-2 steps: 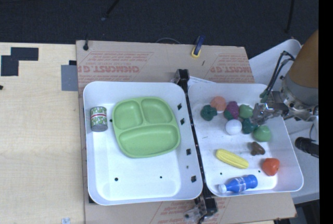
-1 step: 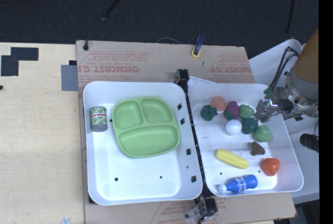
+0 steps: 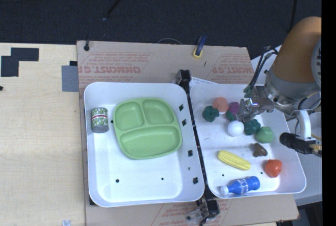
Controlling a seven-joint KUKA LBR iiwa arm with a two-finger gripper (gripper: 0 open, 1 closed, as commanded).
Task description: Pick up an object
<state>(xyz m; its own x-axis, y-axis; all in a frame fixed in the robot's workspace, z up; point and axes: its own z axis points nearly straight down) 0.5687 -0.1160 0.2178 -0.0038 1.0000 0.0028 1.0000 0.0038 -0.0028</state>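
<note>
End effector point(image 3: 251, 109), metal: grip state unclear, above smooth white ball point(image 3: 235, 127) beside lumpy dark-green object point(image 3: 252, 126).

The right bin point(image 3: 294, 180) holds small objects: a white ball point(image 3: 235, 127) mid-bin, a yellow corn cob point(image 3: 234, 160) lying flat, a blue bottle point(image 3: 240, 186) on its side along the near edge, and a red-orange fruit point(image 3: 272, 167) by the right wall.

The bench point(image 3: 37, 130) is evenly and brightly lit from above, and only faint, short shadows are cast inside the two white bins point(image 3: 105, 177). Mild glare is seen on the bin floors and on the arm's orange band point(image 3: 299, 49). The dark backdrop beyond the bench's far edge is left nearly black. Slight softness and grain are noted throughout, with small items poorly resolved.
</note>
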